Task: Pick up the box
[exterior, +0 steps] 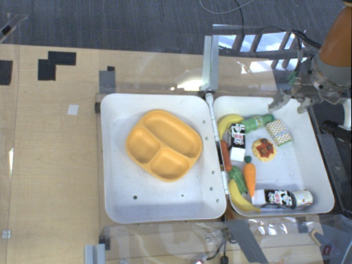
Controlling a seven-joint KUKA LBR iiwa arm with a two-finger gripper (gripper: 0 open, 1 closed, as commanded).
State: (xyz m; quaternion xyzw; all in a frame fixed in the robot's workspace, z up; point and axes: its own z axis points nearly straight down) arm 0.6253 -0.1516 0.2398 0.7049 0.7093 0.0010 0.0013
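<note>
Carton [281, 198] (lying flat) near carrot [249, 179]

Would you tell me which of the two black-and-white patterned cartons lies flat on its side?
The long carton along the right bin's near edge; the other carton sits beside the banana.

Two bins sit side by side on the tabletop [49, 147]. The left bin [118, 202] holds a divided plate [164, 144]. The right bin [297, 172] holds a box [237, 136] near its left wall, a carrot [249, 179] before it, and a bottle [286, 198] lying along the front wall.
</note>
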